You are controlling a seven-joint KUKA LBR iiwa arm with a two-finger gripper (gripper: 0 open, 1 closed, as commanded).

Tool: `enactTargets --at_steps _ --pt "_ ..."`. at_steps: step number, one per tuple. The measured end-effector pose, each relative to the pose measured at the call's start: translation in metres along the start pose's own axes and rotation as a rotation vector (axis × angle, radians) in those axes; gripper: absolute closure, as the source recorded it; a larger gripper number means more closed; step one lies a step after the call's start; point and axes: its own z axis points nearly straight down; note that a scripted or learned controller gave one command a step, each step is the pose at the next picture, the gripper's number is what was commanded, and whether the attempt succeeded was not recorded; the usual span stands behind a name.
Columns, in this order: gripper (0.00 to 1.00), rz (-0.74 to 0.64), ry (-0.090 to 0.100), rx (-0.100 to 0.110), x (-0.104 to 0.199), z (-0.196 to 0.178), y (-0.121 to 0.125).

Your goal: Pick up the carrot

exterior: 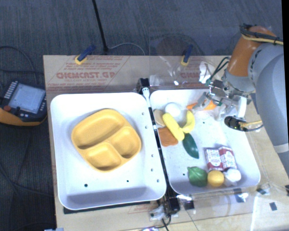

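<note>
- The gripper (216,98) hangs over the right bin's (247,148) far right corner, whether parted or closed cannot be told.
- The carrot (200,105) lies just beside it.
- Counter (60,68) board reads "CHEMCAST".
- Yellow tray (105,139) fills left bin (71,189).

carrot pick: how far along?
Done: the grey arm's two-finger gripper has reached the right white bin's upper corner. In hand: it sits right at the small orange carrot; a grasp isn't visible. Left: gripping and lifting it out.
</note>
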Motion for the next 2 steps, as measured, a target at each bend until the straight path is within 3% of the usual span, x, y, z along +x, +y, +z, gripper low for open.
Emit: enactTargets --at_steps 1,2 --pt "0.00 -0.030 -0.002 -0.003 -0.0004 0.0001 -0.0001" --pt "0.00 0.034 0.000 -0.001 0.0006 0.0004 -0.0003"
